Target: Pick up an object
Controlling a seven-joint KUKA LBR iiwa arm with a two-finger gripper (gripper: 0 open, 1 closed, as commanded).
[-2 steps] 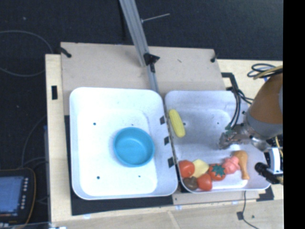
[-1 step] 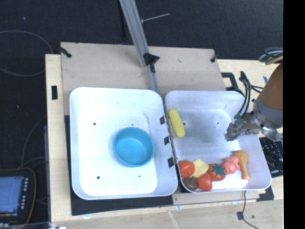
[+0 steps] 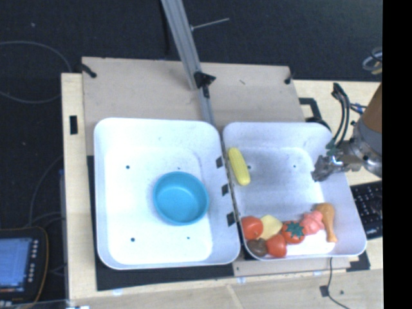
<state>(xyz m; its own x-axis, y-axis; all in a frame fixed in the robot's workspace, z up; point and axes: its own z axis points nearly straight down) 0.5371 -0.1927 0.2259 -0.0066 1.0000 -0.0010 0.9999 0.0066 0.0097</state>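
The arm (image 3: 372, 134) shows an orange band near the frame's edge, and below it a rounded grey wrist section with a paler, shiny metallic rim. Black cables (image 3: 341, 111) loop out from the wrist in thin arcs, one ending in a small dark connector. The claw (image 3: 324, 169) is a compact grey-and-dark metal block with a small green spot on its top; its tips look blurred and dark.

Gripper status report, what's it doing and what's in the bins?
Gripper over right bin's right edge. Yellow corn lies apart; toy food pile along near wall. Blue bowl in left bin.
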